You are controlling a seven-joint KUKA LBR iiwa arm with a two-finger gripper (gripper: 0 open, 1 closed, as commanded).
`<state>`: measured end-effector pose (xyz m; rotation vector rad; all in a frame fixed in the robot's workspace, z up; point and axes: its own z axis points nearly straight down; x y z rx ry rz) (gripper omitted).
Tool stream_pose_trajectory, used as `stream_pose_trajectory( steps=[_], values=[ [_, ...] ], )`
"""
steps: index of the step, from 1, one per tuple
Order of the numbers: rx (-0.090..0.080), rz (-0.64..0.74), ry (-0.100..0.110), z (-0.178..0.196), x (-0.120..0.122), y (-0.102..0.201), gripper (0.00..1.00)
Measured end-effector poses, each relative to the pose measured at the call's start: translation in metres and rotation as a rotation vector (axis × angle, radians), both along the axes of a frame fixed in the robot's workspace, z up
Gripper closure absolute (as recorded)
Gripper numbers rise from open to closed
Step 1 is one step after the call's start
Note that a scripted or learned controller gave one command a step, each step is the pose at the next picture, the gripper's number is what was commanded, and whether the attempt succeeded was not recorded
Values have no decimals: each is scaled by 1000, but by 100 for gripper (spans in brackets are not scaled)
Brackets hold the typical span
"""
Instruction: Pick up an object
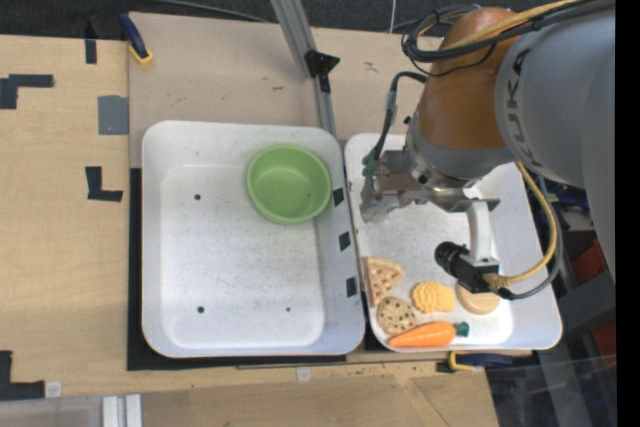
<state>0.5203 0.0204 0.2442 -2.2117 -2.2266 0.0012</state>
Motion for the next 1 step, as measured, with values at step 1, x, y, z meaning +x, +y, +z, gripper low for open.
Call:
stream_pose_trajectory(
  steps=[1],
  values=[
    [0, 1, -1, 5, 0, 55, 100]
  ],
)
